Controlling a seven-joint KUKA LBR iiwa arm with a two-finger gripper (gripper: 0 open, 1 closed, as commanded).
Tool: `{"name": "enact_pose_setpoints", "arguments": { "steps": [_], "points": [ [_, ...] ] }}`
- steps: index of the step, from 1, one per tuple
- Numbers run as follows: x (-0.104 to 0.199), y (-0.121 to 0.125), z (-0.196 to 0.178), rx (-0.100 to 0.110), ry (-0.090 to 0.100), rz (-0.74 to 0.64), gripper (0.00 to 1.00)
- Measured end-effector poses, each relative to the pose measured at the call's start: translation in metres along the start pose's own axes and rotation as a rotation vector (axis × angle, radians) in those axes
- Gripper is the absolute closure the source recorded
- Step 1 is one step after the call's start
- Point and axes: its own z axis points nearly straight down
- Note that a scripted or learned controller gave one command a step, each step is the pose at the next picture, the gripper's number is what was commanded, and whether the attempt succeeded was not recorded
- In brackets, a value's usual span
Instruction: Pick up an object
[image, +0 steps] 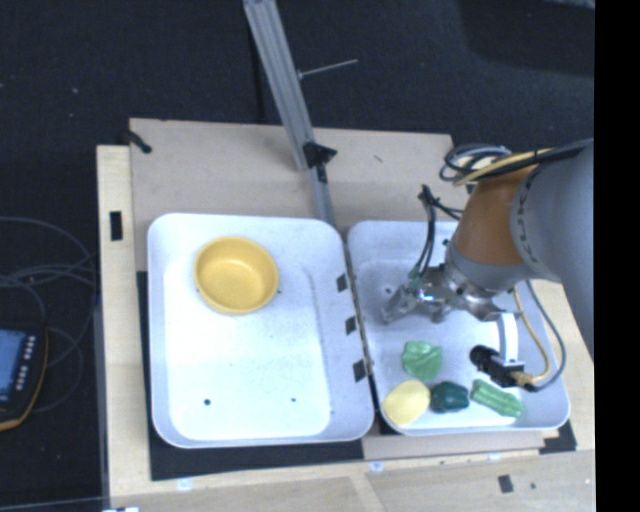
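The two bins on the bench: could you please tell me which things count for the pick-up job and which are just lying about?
Part of the job:
gripper, over the right bin
light green piece
yellow ball
dark green piece
long green piece

Just lying about:
yellow bowl, in the left bin, far from the gripper
handheld screen, beside the bench

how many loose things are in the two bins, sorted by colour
yellow: 2, the bowl in the left bin and the round lump in the right bin
green: 3, a light piece, a dark piece, a long piece
total: 5
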Motion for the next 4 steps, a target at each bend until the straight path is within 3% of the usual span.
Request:
{"name": "enact_pose_setpoints", "arguments": {
  "steps": [1, 3, 4],
  "points": [
    [0.000, 0.001, -0.012, -0.004, 0.001, 0.001, 1.00],
    [-0.008, 0.008, -0.117, -0.007, 0.000, -0.001, 1.00],
    [-0.008, 0.009, -0.129, -0.004, 0.001, -0.001, 1.00]
  ]
}}
